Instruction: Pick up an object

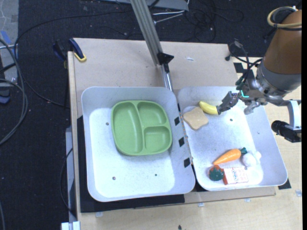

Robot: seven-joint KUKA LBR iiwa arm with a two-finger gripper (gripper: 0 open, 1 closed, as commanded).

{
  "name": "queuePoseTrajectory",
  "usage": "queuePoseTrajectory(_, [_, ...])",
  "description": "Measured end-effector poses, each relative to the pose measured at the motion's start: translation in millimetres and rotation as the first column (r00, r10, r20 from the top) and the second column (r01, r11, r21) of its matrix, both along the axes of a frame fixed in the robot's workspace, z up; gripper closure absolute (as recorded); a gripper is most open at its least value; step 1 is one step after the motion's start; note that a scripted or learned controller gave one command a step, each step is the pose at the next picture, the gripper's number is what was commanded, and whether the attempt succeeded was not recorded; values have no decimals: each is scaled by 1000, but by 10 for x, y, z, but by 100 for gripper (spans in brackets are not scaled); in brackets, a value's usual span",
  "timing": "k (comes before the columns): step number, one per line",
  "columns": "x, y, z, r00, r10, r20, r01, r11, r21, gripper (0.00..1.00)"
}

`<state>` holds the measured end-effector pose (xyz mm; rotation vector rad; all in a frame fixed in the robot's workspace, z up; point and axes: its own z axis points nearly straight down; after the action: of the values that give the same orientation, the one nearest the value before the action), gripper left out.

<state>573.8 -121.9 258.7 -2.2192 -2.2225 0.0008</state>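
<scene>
My pincer (236,102) hangs over the far side of the right bin (268,143), with one dark finger reaching left toward the banana (208,108) and the other on the arm side near the bin's far wall. Fingers look spread, nothing between them: released, holding no object. The left fingertip sits just beside the banana's right end, possibly touching; the slanted view does not settle height, so I cannot tell whether I am at banana level or above it. The banana lies near the far-left corner of the right bin, with the bread slice (195,119) just beside it on the near-left. Well apart, at the near end of the same bin: carrot (227,156), a white and red carton (236,176), a small dark green and red item (216,173) and a pale lump (251,159) I cannot identify. The left bin (96,176) holds a green divided plate (142,127). Risks, as I judge them: the banana is beside my span, not within it, so closing here would likely catch air or pinch only its tip and flick it toward the bread. It is curved and smooth; an off-centre squeeze may roll it out. Descending too near the wall could jam the outer finger on the rim.
</scene>
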Motion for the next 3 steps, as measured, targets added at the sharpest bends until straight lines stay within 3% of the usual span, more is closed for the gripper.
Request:
queuePoseTrajectory(1, [2,0,3,1000,0,1,0,1000,0,0])
queuePoseTrajectory(3, [-35,67,-1099,1000,-3,-5,3,1000,0,0])
